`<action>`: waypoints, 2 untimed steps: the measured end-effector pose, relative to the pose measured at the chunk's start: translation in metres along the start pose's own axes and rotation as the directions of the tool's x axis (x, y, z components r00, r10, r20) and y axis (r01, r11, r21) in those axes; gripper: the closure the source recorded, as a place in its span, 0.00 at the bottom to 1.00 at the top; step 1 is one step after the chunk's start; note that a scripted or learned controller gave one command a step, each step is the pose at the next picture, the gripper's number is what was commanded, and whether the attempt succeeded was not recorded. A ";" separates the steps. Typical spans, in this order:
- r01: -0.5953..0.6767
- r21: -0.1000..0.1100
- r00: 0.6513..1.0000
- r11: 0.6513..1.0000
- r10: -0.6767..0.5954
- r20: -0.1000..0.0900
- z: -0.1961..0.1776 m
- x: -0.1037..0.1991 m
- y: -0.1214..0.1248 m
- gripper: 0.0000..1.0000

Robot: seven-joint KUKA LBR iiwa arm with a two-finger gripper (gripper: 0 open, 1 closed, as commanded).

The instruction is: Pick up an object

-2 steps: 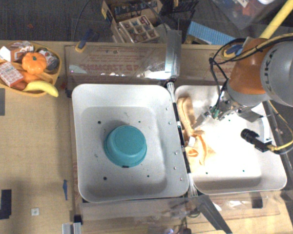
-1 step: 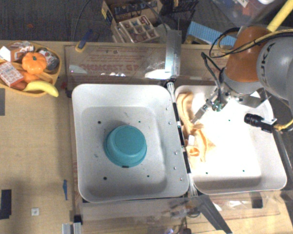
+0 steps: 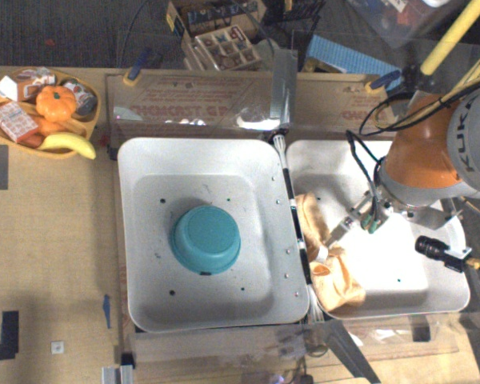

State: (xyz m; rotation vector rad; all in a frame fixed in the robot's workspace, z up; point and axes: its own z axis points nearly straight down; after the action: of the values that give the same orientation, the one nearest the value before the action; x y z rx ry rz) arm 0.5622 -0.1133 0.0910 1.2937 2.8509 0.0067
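The gripper (image 3: 336, 232) hangs over the right bin (image 3: 400, 282), fingers apparently touching the tan cloth (image 3: 330, 262) along the bin's left wall; its grasp cannot be told.

Robotics lab. Wooden bench (image 3: 48, 238) carries two white bins (image 3: 144, 166) under a KUKA arm (image 3: 432, 150). Toy fruit in a bowl (image 3: 44, 118) at bench corner. Crates (image 3: 220, 26) and cables (image 3: 368, 146) clutter the dark floor behind.

I saw the wooden bench (image 3: 48, 246), two white bins (image 3: 144, 182) sat side by side, a fruit basket (image 3: 40, 118) was at its far left corner.
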 end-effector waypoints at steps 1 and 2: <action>0.005 0.005 1.000 1.000 -0.005 -0.003 -0.023 -0.072 0.005 0.00; -0.218 0.005 0.976 0.976 0.218 0.001 -0.065 -0.110 0.010 0.00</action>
State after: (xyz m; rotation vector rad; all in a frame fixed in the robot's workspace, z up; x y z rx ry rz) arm 0.6416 -0.1898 0.1573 1.6001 2.6939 0.0015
